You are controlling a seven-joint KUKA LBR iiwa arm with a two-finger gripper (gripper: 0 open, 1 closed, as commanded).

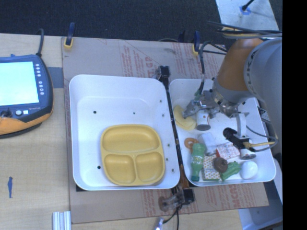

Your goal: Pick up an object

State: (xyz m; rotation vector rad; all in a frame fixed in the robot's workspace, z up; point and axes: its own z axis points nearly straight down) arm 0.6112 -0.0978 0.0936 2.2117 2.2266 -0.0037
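My gripper (pixel 203 115) hangs low over the back of the right bin (pixel 184 86), beneath the arm's grey wrist and orange band. A pale yellow piece (pixel 183 119) lies just to its left, against the bin's left wall. Toward the front of the bin lie an orange ring (pixel 190 142), a green bottle (pixel 197 158), a whitish clear piece (pixel 209 140), a red-and-white packet (pixel 228 151), a brown round thing (pixel 220 164), a green piece (pixel 232 170) and a white egg shape (pixel 248 169). I see nothing held in the gripper.
The left bin (pixel 115 92) holds a yellow compartment tray (pixel 133 154) at its front. A tablet-like pendant (pixel 21 92) rests on the bench at far left. Black clips sit between the bins at the back (pixel 164 72) and front (pixel 184 195).
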